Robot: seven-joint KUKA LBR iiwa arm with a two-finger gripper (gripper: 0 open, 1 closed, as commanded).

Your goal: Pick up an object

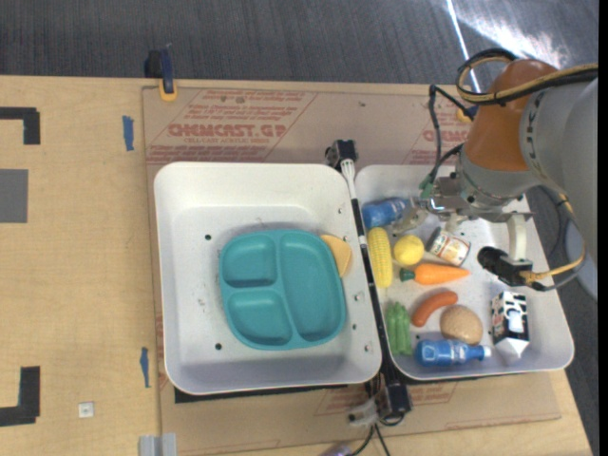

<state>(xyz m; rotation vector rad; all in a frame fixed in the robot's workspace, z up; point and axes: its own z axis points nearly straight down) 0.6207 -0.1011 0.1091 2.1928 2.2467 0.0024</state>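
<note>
Hovering: gripper [439,207] over right bin [551,350] | finger state unclear | glossy plastic carrot [442,275], ribbed corn [379,256]

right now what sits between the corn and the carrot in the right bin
In the camera view a small yellow lemon lies between the corn and the carrot, close against the corn's right side, just above the carrot's green end.

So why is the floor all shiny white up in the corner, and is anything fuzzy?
In the camera view, bright light streaks the dark floor at top right; the two white bins are evenly lit with only soft shadows; the teal tray and corn look sharp, while the arm looks slightly soft.
</note>
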